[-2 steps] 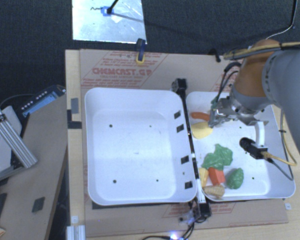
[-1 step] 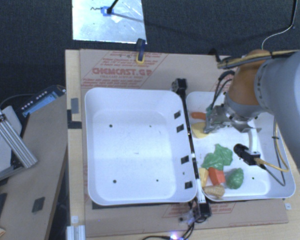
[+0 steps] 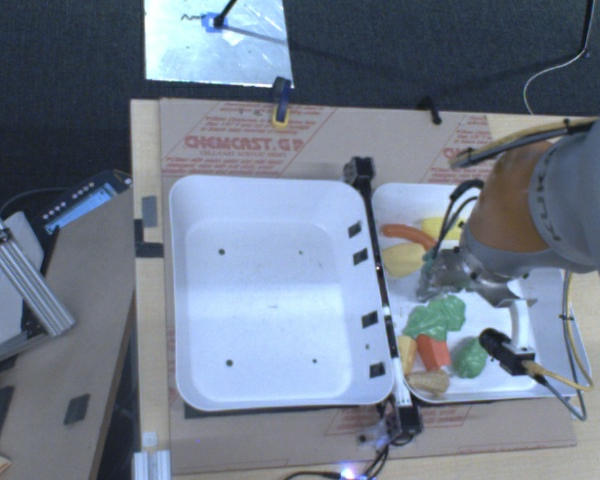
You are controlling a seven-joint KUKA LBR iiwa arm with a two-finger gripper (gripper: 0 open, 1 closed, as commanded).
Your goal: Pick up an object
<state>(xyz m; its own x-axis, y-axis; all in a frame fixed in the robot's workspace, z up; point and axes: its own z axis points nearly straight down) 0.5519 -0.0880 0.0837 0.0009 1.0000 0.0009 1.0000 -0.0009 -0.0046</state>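
Claw [image 3: 435, 276] is reaching down into the right bin [image 3: 540, 386], because every candidate object is sitting there; whether it is gripping anything I cannot tell. Just below it a green piece [image 3: 437, 317] is lying, with a red piece [image 3: 432, 351] and a smaller green one [image 3: 470, 359] beyond. Just above the claw an orange piece [image 3: 408, 235] and a yellow one [image 3: 404, 259] are resting. Well to its left, the left bin [image 3: 270, 288] is sitting on the surface [image 3: 240, 138].

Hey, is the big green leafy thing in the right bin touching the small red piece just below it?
Touching. The camera view shows the green leafy piece overlapping the red piece, no bin floor between.
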